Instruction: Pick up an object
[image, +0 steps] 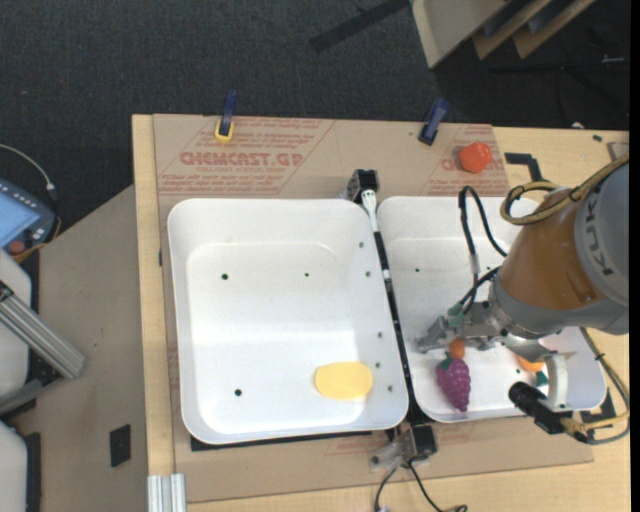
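Note:
A purple bunch of grapes (455, 384) lies near the front edge of the right bin (425, 240). A small orange piece (457, 349) sits just above it, right under my gripper (451, 337), which hangs low over that bin's front middle. Whether the orange piece is held is hidden by the wrist. An orange and green item (530, 366) lies partly under the arm at the right. In the left bin (200, 250), a flat yellow object (343, 380) rests near the front right corner.
An orange object (475, 157) sits on the cardboard behind the right bin. Blue clamps (227, 118) (433, 120) hold the board's back edge. A black cable (470, 215) loops over the right bin. The divider (383, 270) separates the bins.

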